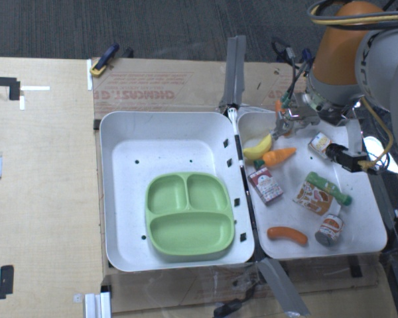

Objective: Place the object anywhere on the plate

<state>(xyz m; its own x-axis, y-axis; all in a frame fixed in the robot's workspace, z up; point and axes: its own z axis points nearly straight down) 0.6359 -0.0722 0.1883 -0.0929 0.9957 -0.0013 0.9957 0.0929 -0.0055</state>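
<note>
The wooden worktop [40, 177] is lying on the left, with little black brackets on it that are hard to make out. A blue and yellow tool [105, 59] is lying near its far edge.

The left bin [119, 144] is holding a green plate [188, 214] with three sections. Nothing is sitting on the plate.

The right bin [371, 217] is holding the small things. A yellow banana [257, 148] is lying at the back left corner, touching an orange carrot [279, 156]. A small red and white carton [266, 184] is sitting just below them. An orange sausage [287, 234] is lying near the front. A pouch with a green cap [320, 193] is lying in the middle, and a small can [330, 230] is lying on its side just below it. A small white packet [320, 142] is lying near the back, next to a black part of the arm.

The grey and orange arm [348, 45] is reaching in from the right (its top is cut off by the edge). Its jaws [285, 123] are hanging just above the banana and carrot. They are small and tangled with cables, so I cannot tell if they are open or closed, or if they are gripping anything.
</note>
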